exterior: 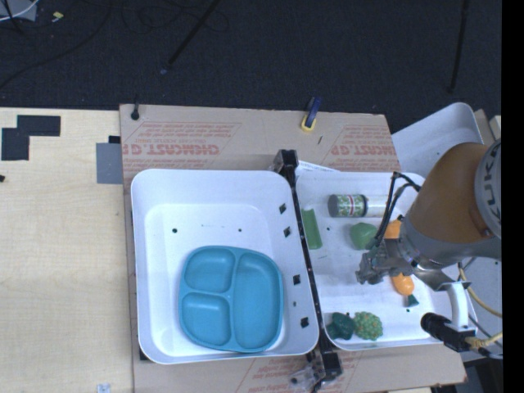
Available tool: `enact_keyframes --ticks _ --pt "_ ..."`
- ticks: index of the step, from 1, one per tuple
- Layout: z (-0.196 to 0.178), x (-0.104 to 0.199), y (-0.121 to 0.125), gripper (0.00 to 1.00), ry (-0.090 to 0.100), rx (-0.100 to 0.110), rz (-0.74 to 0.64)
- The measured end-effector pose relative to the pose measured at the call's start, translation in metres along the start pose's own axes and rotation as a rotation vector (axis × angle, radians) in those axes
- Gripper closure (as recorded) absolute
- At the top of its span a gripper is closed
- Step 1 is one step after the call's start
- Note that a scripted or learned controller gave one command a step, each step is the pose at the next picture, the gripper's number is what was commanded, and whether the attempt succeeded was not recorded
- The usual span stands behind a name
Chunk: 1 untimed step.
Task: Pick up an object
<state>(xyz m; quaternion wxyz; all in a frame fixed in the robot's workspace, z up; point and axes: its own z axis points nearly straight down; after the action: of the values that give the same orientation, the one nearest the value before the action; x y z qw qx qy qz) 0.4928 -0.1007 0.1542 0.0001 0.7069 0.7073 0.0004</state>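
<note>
We cannot tell whether the tool (370, 270) is open, and we judge the nearby small orange piece (402, 284) light, smooth, best pinched across its middle.

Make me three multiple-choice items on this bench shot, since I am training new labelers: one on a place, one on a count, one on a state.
1. Where does the blue divided plate lie?
A. In the left bin
B. In the right bin
C. On the cardboard behind the bins

2. How many compartments does the blue divided plate have?
A. Two
B. Three
C. Five

3. How does the small jar with the green label rest?
A. Standing upright
B. Lying on its side
C. Stacked on the plate

Answers:
1. A, the plate sits on the left bin's floor, toward its near edge.
2. B, two small sections stand on one side and a long one on the other.
3. B, its long side lies flat on the right bin's floor, near the far wall, beyond the gripper.
</note>
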Motion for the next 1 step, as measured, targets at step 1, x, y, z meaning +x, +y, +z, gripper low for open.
enact_keyframes --ticks 1 --pt "-0.0614 0.0029 -0.0035 1.00 0.000 -0.002 0.001"
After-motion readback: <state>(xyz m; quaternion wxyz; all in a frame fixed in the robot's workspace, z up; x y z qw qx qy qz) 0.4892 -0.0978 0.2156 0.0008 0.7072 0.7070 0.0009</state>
